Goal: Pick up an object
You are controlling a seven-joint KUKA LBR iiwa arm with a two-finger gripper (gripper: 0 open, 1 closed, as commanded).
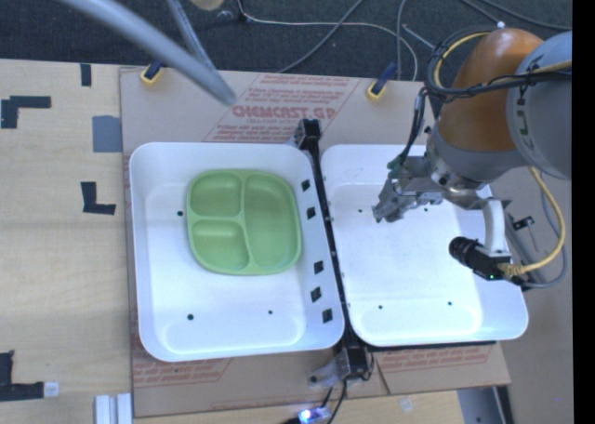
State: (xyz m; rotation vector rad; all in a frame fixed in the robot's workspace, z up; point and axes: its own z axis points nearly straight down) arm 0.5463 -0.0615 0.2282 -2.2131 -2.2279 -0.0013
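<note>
A green divided plate (244, 222) is seen lying flat in the left bin (153, 320), near its middle, which leaves its raised rim reachable from above; that rim is judged the likeliest place for a two-finger grasp, since the plate is otherwise broad and shallow. The plate is smooth, matte plastic, a rounded square moulded into three compartments. The end effector (390, 206) is held over the right bin (418, 320), well apart from the plate, with nothing seen between its fingers; whether it is wide or narrow cannot be told from this slanted view. Both bins are shallow, glossy white trays with rounded corners, set side by side on a brown cardboard sheet (279, 106) printed with red lettering, which is laid on the pale wooden worktop (56, 273).
</note>
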